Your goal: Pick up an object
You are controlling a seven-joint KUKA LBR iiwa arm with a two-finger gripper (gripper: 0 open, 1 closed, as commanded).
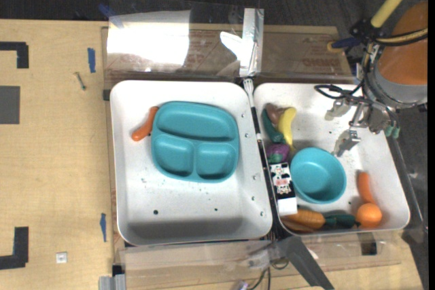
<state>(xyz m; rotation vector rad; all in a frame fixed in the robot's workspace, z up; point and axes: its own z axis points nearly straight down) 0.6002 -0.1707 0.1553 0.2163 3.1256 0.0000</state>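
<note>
Orange ball point(369, 214) in right bin's point(397, 159) near corner; pincer point(350, 140) grip state unreadable, above bare floor.

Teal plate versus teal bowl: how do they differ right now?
The teal plate lies in the left bin; the teal bowl sits in the right bin. The plate is wide, flat and split into three compartments; the bowl is round, deeper and smaller. Both are the same teal and sit upright.

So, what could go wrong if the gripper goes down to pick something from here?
The gripper hangs just beside the teal bowl, so it may hit the rim when it descends. The orange ball and carrot lie against the right bin's wall, leaving little space for the fingers.
</note>
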